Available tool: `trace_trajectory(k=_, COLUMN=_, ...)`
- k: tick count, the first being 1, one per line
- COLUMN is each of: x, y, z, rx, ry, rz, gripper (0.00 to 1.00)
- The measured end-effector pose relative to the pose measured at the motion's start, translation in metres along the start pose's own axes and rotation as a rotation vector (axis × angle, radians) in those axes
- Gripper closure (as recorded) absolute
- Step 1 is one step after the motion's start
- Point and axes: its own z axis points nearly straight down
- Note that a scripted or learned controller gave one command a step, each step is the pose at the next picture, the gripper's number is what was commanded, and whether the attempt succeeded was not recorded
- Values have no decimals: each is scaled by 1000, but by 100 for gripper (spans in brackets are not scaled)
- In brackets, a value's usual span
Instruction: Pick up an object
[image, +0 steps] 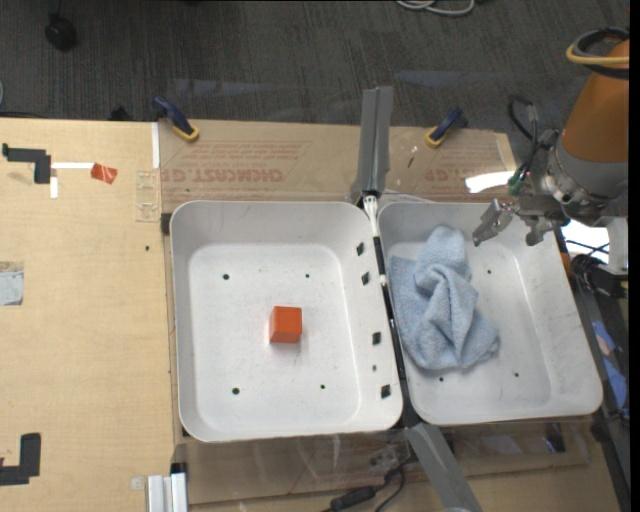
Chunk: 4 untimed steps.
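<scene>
The two-finger pincer, fingers apart and holding nothing, should be centred over the crumpled light-blue cloth before descent.

Cardboard-covered bench with two white bins (side by side)

Mirrored, upside-down red print is seen on the cardboard behind the bins; it seems to read "CHEMCAST GP", though this is uncertain. The smaller lines of print below it cannot be read.
</scene>
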Motion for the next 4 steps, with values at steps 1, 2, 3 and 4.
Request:
trace_trajectory(k=1, x=46, y=-48, z=114, rx=-5, ry=0, rz=-197, gripper=0)
trace_trajectory(k=2, x=45, y=-47, z=105, rx=-6, ry=0, rz=-192, gripper=100)
trace_trajectory(k=3, x=98, y=-6, z=17, rx=-1, ry=-1, rz=64, gripper=100)
trace_trajectory(k=4, x=118, y=27, z=-4, rx=0, ry=-2, rz=344, gripper=100)
